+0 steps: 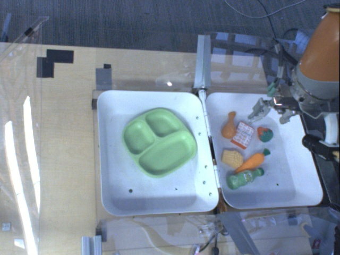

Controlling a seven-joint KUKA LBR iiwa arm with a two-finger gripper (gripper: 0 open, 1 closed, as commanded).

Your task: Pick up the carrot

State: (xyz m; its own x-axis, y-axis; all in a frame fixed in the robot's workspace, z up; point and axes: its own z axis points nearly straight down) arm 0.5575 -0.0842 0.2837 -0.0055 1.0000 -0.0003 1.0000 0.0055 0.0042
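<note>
Green bottle point(245, 178) nearest camera, touching carrot point(251, 162) just behind it. Carrot well below gripper point(271, 110), lying slanted in right bin point(297, 195). Likely light, stiff, smooth plastic; grip mid-body across width. Jaws spread, holding nothing. Strawberry point(265, 134) between.

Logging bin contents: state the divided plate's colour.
Light green; the divided plate shows plainly in the camera view, in the left bin.

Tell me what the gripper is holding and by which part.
Nothing. The gripper hangs open above the right bin; the carrot lies apart from it.
</note>
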